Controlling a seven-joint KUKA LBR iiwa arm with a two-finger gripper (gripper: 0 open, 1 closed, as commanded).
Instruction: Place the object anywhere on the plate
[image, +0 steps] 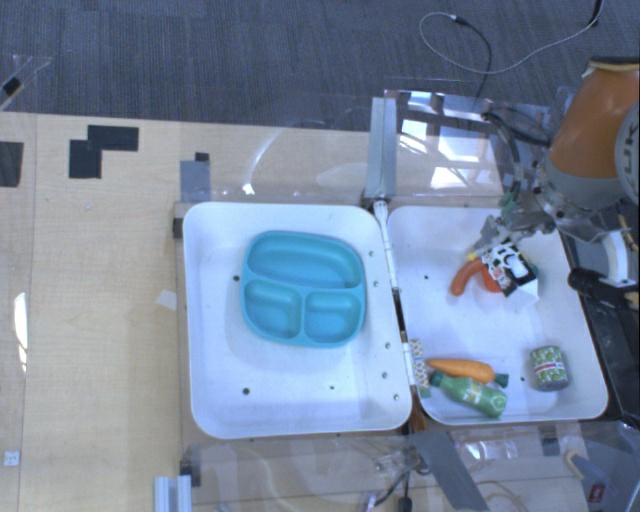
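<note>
Nearest the lens, low in the right bin (575, 400), a green bottle (474, 397) lies on its side with an orange carrot (461, 369) just above it, touching or nearly so, and a small green can (547, 367) sits off toward the lower right. Further up the same bin, an orange sausage-shaped piece (466, 276) lies beside a black-and-white toy (511, 268), and the tool (503, 228) hangs right over that pair at the upper right of the frame. I cannot tell how the tool stands, nor that it grips anything. The blue plate (303, 289) rests mid-frame in the left bin (215, 390), well apart across the divider. To do this well, I'd say it should settle squarely on one piece, lift clear of the neighbour and the bin wall, then carry left to the plate.
</note>
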